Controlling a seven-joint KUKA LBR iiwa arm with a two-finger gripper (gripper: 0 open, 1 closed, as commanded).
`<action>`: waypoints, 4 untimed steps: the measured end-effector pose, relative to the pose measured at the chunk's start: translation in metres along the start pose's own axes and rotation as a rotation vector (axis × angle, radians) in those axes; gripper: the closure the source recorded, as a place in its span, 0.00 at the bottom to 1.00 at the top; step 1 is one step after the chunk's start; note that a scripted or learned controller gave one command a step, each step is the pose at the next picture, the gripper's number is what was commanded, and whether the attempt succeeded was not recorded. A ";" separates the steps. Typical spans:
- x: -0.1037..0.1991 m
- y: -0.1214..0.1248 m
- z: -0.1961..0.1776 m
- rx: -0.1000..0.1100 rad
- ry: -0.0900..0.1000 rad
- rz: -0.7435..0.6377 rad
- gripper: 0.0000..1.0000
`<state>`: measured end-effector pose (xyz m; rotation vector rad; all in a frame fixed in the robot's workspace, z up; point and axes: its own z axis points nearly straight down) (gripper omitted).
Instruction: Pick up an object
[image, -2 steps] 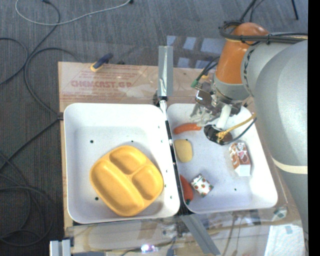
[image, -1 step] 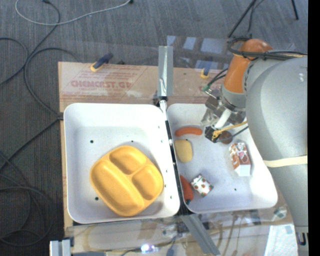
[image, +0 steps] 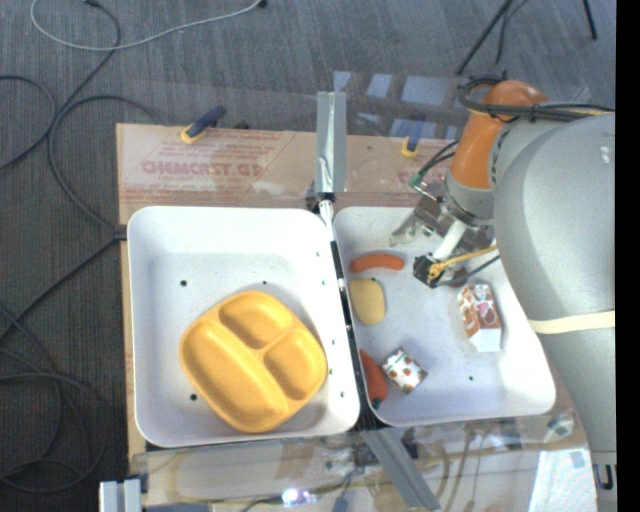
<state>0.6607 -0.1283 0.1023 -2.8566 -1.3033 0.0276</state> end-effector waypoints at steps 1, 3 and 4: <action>-0.068 -0.084 0.014 -0.015 0.021 0.162 0.00; 0.012 -0.022 0.013 -0.006 0.003 0.533 0.00; -0.011 -0.045 -0.023 -0.002 0.012 0.615 0.00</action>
